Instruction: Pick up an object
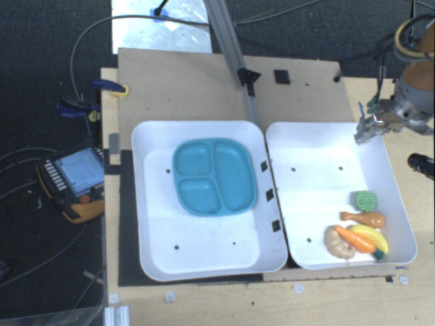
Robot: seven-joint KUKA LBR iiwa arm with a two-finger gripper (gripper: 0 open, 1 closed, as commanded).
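Note:
Toy food lies in the near right corner of the right bin (319, 161): a green piece (365, 200), a brown drumstick (363, 218), a yellow banana (371, 236), an orange carrot (355, 239) and a tan piece (338, 242). My gripper (367, 130) hangs over the bin's far right rim, well above and behind the food. Nothing shows between its fingers.
A blue divided plate (214, 176) rests in the left bin (163, 243). A grey pole (224, 26) slants over the bench's far side. Clamps (102, 87), cables and a handheld device (75, 182) lie left of the bench.

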